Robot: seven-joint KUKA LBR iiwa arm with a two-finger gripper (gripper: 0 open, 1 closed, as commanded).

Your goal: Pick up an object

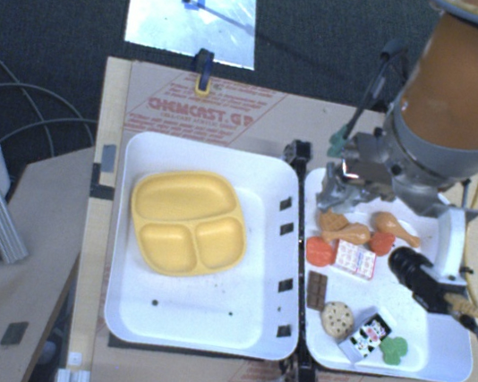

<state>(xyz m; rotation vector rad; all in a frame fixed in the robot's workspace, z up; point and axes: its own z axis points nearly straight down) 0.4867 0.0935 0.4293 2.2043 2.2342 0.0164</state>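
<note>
I am looking down on two white bins sitting side by side on the bench, and I am taking the yellow divided tray [187, 220] in the left bin [190, 322] as my landmark. That tray is lying alone, well apart from everything pickable. All the small toy foods are crowding the right bin [438, 359], to the right of the tray: a drumstick [394, 226], a chicken piece [346, 228], an orange-red slice [319, 252], a patterned card [354, 259], a chocolate bar [317, 290], a cookie [337, 318], a cow-print block [369, 336] and a green piece [393, 349]. They are lying loose and jumbled, which I judge suits random grasp tries.

The arm is reaching in over the far end of that bin, and the end effector [343, 197] is hanging just above the chicken piece, further from the tray than the bins' shared wall. It is sitting in shadow under the wrist, so I cannot tell how wide it is or whether it is touching anything.
</note>
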